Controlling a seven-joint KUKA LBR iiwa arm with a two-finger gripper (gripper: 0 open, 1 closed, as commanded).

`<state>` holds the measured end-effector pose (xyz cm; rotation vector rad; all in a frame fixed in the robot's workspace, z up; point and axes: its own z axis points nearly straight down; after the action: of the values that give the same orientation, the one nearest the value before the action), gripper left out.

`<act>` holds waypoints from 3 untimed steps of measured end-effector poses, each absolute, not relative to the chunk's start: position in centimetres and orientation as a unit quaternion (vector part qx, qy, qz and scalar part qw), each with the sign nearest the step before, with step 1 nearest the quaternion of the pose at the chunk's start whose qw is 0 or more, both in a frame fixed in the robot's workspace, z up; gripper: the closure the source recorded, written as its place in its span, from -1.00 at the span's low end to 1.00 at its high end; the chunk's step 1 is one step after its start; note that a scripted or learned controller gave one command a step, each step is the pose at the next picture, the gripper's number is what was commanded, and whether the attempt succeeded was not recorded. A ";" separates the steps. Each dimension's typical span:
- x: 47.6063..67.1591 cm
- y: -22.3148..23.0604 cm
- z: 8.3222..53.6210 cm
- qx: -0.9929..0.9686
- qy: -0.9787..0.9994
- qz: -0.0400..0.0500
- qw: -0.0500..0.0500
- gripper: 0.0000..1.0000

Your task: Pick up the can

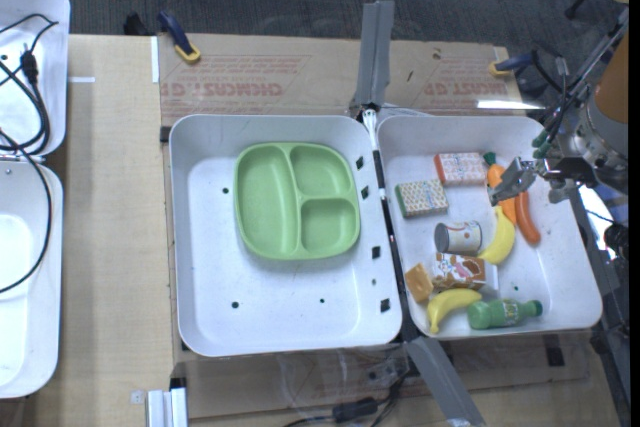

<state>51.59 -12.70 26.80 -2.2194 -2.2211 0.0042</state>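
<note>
White bins sit side by side on the bench: the left bin [200, 315] carries a green divided plate [297, 199], and the right bin [575, 300] carries the can [459, 236], lying on its side near the middle. Around the can lie two small boxes [422, 197], two bananas [502, 235], a carrot [526, 219], a snack packet [458, 272] and a green bottle [504, 313]. Reaching in at the right bin's upper right, above the carrot and well apart from the can, the jaws [520, 177] stand apart with nothing between them.
</note>
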 end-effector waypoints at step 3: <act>53.9 -9.9 12.8 -0.723 -0.691 0.003 0.002 1.00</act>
<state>53.87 -9.94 12.75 -2.2671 -2.1686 0.0087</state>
